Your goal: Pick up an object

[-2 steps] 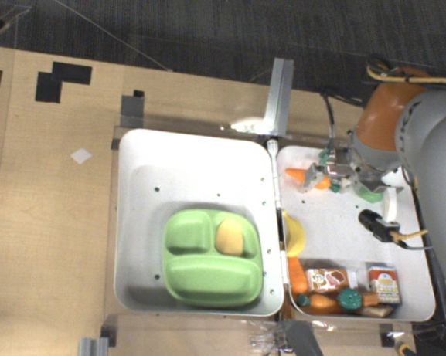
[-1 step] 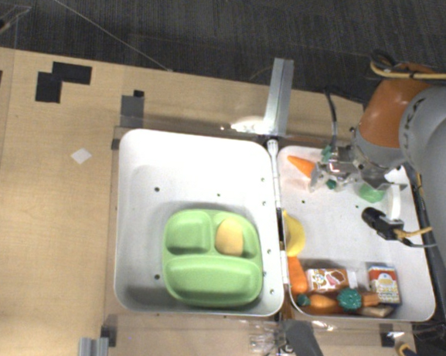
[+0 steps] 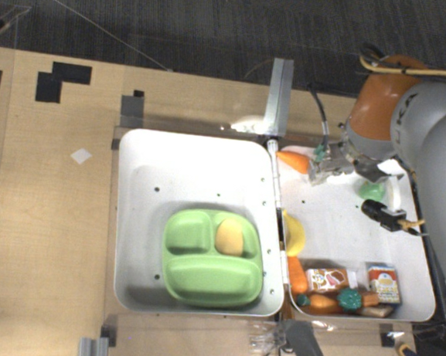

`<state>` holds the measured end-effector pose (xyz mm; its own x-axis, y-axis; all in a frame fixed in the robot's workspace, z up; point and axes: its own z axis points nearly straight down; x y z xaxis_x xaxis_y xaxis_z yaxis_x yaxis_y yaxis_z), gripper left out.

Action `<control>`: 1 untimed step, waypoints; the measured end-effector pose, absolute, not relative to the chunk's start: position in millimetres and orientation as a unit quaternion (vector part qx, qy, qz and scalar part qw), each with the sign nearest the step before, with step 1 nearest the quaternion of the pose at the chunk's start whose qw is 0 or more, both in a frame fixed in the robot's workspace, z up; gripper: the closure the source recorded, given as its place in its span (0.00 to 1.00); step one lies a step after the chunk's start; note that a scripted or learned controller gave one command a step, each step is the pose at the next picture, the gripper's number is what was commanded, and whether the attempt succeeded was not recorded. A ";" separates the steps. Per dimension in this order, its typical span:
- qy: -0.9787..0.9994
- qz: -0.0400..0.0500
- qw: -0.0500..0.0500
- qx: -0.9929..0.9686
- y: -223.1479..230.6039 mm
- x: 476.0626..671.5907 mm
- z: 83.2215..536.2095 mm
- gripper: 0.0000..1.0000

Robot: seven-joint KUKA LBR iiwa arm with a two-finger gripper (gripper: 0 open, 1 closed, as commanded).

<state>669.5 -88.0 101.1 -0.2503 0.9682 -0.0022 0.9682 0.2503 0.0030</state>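
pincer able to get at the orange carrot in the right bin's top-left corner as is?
Probably yes. The pincer hangs right beside the carrot, nothing lying on it. The bin wall close behind it may crowd the approach.

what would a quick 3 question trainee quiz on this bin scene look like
1. True or false: the yellow fruit lies in the green divided tray.
2. Which bin holds that tray: A the left bin, B the right bin?
3. What orange thing lies in the right bin's far left corner, beside the gripper?

Key: 1 true. 2 A. 3 a carrot.
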 end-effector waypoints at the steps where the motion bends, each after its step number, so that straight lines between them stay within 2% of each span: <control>1: 0.791 0.001 0.003 0.612 -87.6 670.3 101.6 0.00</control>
